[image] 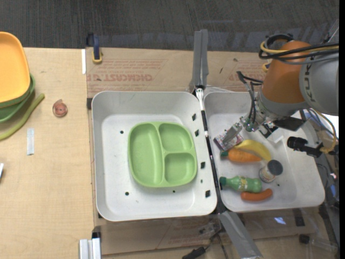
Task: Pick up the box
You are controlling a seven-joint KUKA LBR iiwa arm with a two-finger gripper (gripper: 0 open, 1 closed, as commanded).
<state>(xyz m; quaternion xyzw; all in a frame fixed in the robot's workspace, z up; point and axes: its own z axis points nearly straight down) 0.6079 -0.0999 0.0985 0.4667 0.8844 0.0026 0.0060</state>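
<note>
One gripper (235,134) low over what may be the box (222,142), right bin (302,196).

Faint red lettering (131,76) runs upside down along the cardboard sheet (161,69) at the bench's far edge. It seems to read "CHEMCAST". No other writing is legible.

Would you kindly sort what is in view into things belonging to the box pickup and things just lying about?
Belongs to the job:
box, in the right bin
gripper, right beside it

Just lying about:
banana
carrot
green bottle
can
green divided plate in the left bin
</note>
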